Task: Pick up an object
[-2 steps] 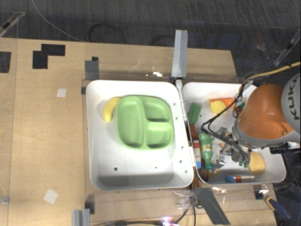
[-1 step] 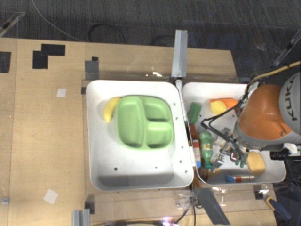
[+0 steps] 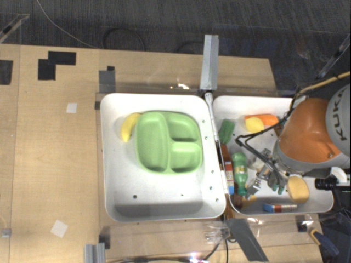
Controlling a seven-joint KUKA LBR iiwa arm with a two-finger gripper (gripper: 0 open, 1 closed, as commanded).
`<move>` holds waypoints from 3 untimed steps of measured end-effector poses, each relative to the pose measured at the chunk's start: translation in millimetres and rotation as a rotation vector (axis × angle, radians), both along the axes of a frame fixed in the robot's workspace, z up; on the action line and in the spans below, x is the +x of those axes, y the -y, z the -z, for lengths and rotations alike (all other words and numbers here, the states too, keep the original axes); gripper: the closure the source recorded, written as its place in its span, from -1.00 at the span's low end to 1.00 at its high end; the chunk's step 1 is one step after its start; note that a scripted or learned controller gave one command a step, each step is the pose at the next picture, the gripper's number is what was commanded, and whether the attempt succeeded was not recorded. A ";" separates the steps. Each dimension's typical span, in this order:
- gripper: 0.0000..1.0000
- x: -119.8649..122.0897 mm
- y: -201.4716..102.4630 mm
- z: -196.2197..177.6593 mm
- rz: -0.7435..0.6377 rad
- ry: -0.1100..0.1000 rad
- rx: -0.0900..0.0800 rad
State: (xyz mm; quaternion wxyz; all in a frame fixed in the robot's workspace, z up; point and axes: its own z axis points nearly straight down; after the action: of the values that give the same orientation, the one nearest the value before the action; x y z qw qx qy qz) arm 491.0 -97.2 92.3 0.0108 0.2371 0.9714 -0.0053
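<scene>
The grey arm with the orange band (image 3: 308, 131) runs off the frame at three o'clock, and its bulk covers much of the right white bin (image 3: 323, 204), so whatever lies beneath it cannot be made out. The gripper (image 3: 269, 175) is a tangle of metal and cable, too cluttered to tell how its fingers stand. The round orange object (image 3: 265, 119) at the bin's twelve o'clock is partly hidden by the arm. The yellow banana (image 3: 128, 126) in the left white bin (image 3: 159, 207) is tucked partly behind the green divided plastic tray (image 3: 167, 141). The small items along the right bin's six o'clock wall (image 3: 277, 207) are too small to identify.
</scene>
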 end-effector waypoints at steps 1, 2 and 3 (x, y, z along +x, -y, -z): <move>-1.00 0.2 -0.3 0.1 -0.006 0.000 -0.001; -1.00 1.8 -3.7 0.6 -0.004 0.002 0.013; 1.00 7.8 -3.4 -13.2 -0.011 0.022 0.008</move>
State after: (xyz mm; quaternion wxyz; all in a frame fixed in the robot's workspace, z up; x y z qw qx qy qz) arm 498.8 -93.9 105.6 0.0205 0.2318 0.9725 0.0015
